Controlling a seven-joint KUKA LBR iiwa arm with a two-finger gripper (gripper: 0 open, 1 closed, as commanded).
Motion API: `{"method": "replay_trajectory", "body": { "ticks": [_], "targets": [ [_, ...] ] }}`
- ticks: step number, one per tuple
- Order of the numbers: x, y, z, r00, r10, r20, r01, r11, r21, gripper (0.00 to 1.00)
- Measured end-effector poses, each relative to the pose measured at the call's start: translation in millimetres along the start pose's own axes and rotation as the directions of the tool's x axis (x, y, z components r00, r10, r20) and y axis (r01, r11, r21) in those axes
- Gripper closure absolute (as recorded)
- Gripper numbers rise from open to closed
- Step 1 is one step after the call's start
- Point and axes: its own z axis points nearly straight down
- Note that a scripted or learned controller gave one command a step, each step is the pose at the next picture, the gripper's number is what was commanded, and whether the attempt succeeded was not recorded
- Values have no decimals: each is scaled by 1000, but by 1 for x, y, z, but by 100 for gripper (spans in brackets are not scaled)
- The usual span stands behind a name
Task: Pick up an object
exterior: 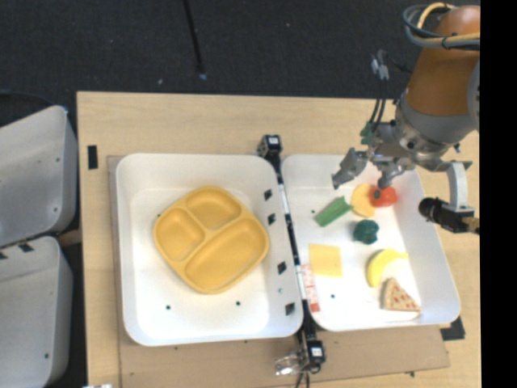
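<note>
The gripper (373, 172) hangs over the far end of the right bin (432, 297), its fingers spread apart and holding nothing. Just below its fingertips sits a small red piece (385, 195) touching a rounded yellow one (363, 201) — the likeliest pick. To take it cleanly, I would centre the fingers over the red piece alone and drop straight down (the yellow neighbour could get nudged). Left of the gripper lies a green stick (331, 211); nearer the camera, a knobbly dark green lump (366, 231), a flat yellow square (325, 260), a smooth banana (384, 264) and a pizza wedge (399, 296) — all glossy toy plastic, by the look.
</note>
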Motion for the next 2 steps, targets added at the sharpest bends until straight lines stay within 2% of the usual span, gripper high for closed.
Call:
{"method": "replay_trajectory", "body": {
  "ticks": [1,2],
  "targets": [
    [0,1,-5,1000,-2,0,2,1000,-10,0],
    [-7,-1,40,1000,-1,2,1,1000,-6,0]
  ]
}}
